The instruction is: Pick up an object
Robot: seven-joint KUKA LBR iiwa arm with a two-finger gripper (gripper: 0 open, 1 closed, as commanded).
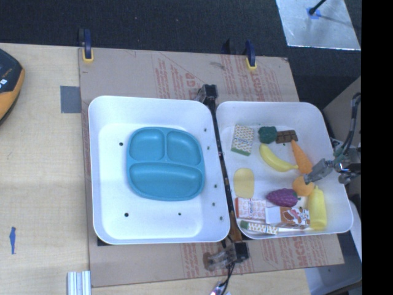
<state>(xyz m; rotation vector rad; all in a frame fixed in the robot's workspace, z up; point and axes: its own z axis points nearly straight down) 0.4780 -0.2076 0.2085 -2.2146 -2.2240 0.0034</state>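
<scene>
The right bin [319, 117] holds a pile of toy food. A yellow banana [275, 158] lies mid-bin, with an orange carrot [300, 155] to its right. Below them are an orange round piece [301, 187], a purple piece [282, 196] and a yellow bottle [317, 208]. My gripper [318, 171] reaches in over the bin's right rim, its grey tip just above the orange round piece and beside the carrot's lower end. Nothing is visibly held in it.
A green-white box [242, 139], a dark green piece [267, 134], a brown block [286, 136], a pale yellow piece [244, 182] and cartons [252, 209] fill the rest of the right bin. The left bin [104, 165] holds a blue divided plate [164, 163].
</scene>
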